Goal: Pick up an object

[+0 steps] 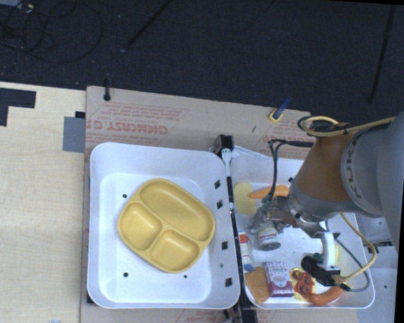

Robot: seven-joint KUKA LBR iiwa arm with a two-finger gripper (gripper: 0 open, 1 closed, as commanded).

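- Two shallow white bins: the left bin (103,268) and the right bin (366,292), side by side on the bench.
- One yellow divided plate (166,224) with three compartments, lying in the left bin.
- One robot arm (358,173), grey with one orange band, reaching over the right bin.
- One gripper (266,228) at the arm's end, above the right bin.
- In the right bin, a small heap of mixed things, too jumbled to count surely; among them one pale yellow round thing (245,193), one orange piece (269,192), one red-and-white packet (278,277) and one brown slice (258,283).
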